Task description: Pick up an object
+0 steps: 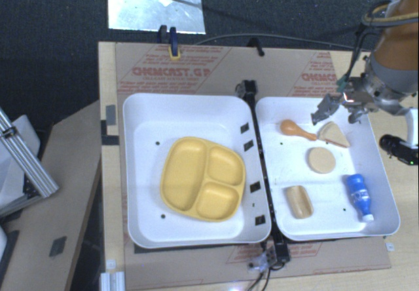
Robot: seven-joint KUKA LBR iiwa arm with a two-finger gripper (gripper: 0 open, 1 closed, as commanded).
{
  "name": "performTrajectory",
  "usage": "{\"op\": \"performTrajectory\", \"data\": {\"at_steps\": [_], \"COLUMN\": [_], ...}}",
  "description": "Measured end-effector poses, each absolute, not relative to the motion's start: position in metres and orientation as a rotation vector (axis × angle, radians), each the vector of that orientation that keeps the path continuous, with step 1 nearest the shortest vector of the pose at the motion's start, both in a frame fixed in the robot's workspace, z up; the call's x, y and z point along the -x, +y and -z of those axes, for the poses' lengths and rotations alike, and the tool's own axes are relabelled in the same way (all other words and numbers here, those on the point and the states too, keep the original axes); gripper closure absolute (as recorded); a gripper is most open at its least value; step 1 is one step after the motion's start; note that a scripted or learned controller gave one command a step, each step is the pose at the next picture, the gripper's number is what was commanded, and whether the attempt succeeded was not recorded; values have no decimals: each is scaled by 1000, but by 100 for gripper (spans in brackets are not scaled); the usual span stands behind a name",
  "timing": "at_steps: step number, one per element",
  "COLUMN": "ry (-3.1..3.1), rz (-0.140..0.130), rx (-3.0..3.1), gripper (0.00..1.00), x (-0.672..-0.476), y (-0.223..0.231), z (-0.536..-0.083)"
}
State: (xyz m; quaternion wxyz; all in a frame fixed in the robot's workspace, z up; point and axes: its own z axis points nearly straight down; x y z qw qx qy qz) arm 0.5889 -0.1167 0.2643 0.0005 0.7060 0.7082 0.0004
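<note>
Yellow plastic fills the left bin (141,119) as a divided tray (203,178), while the right bin (386,217) scatters small pickable pieces: a wooden spoon (296,130), a wedge (334,135), a disc (321,160), a blue bottle (358,195). Above the wedge, the end effector (339,110) hovers with fingers spread and nothing between them, seemingly lined up to descend.

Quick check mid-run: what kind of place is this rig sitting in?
Most likely a robotics lab test bench, not a real kitchen: two white bins clipped side by side on a board, toy food such as a blue bottle, and a grey arm's gripper above them.
</note>
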Motion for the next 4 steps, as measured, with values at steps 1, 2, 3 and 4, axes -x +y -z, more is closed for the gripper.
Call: {"op": "performTrajectory", "data": {"at_steps": [1,2,3,4], "ry": [2223,2225,2224,2221], "rz": [2,3,2,-3], "rx": [-2221,-2221,-2221,-2217], "gripper": [0,0,0,100], "x": [-594,-594,-600,-602], "y": [-123,-125,-127,-127], "z": [-218,-156,-95,-110]}}
